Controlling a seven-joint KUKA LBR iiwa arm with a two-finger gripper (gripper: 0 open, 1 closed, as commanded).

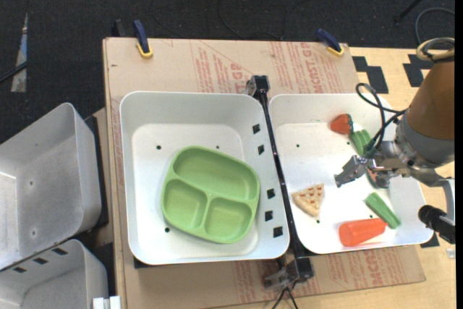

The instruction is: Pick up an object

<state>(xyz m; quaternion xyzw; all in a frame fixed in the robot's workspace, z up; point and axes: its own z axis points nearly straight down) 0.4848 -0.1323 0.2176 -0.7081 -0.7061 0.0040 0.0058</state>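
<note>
Green 3-compartment plastic tray fills my left white bin; my gripper, fingers apart, hovers beside the waffle-textured pizza-slice toy.

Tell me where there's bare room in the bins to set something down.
Right bin: bare floor along its far-left corner, beside the divider, above the pizza slice. Its right half is crowded: gripper, green pieces, orange piece. Left bin: a bare strip beyond the green tray.
</note>
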